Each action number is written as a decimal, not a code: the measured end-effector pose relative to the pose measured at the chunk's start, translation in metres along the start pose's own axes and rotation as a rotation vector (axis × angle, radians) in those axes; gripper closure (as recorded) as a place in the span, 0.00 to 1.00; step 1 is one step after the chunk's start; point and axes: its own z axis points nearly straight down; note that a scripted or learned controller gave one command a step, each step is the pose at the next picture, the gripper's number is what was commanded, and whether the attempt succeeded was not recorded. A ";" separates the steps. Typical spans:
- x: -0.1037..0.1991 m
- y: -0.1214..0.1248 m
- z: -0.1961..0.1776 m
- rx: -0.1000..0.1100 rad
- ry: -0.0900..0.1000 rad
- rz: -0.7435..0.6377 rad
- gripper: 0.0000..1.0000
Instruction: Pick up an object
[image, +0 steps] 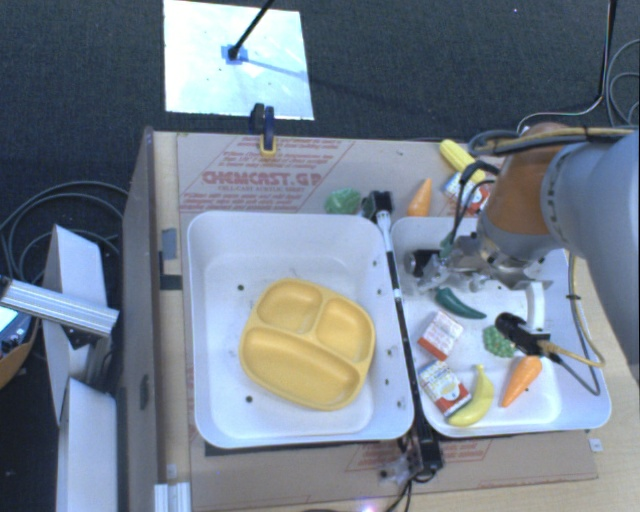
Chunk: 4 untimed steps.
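Two shallow white bins, side by side on a printed cardboard sheet (262, 172).

Hidden or unclear:
- Gripper (430, 263): low over the far left part of the right bin (578, 402), under the grey arm (590, 190) and its orange band (520, 192). The wrist covers it from above, so whether it is spread or pressed together cannot be told. Nothing is seen pinched in it.
- The arm hides the far right part of the right bin and is cut off at the right edge.
- Green leafy piece (496, 341): partly covered by robot hardware, kind unclear.
- Small packet (466, 186): beyond the bins, half behind a cable, label unreadable.

Right bin, candidate objects:
- Green pepper (460, 303): just near of the gripper, lying flat, apart from it.
- Red-and-white carton (440, 335): near of the pepper.
- Second carton (444, 385): at the near left, touching the banana (478, 397).
- Carrot (520, 380): right of the banana, tilted.

Left bin (215, 330):
- Yellow divided tray (308, 343), three compartments, centred.

Outside the bins, far side:
- Green lump (343, 202), second carrot (420, 198), yellow corn (455, 155).
- Black clamp (263, 122) at the bench's far edge.
- Pale sheet (238, 60) on the dark floor beyond.
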 end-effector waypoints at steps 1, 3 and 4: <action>0.004 -0.032 0.012 0.007 0.000 0.002 0.00; -0.015 -0.013 0.011 0.007 0.001 0.003 0.00; -0.014 -0.009 -0.001 -0.001 0.000 0.000 1.00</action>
